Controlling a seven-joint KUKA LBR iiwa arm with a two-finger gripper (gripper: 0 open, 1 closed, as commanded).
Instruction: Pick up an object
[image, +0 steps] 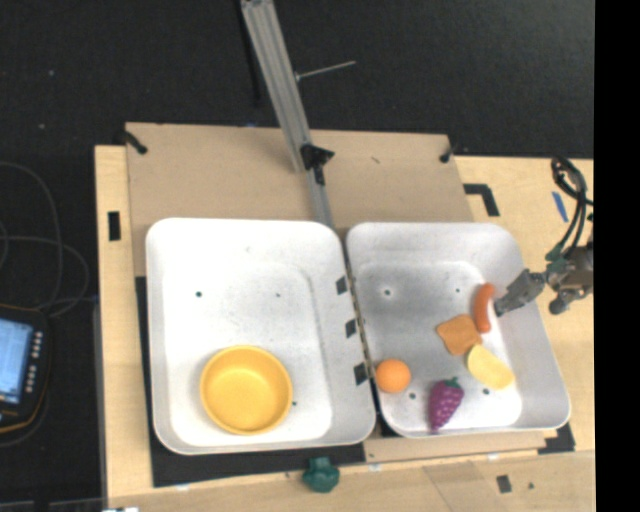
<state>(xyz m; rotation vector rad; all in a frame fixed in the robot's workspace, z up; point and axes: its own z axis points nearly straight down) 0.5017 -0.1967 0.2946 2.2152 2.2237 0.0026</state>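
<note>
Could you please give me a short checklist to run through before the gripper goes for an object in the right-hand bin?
1. Targets present in the right bin: ok; orange ball, purple grapes, yellow piece, orange block and red sausage.
2. Gripper over the right bin: ok, at its right rim beside the sausage.
3. Finger opening: cannot tell.
4. Nothing held yet: cannot tell.
5. Target spacing: not ok; sausage, block and yellow piece crowd together. The ball stands apart.
6. Yellow bowl out of the way: ok, in the left bin.
</note>
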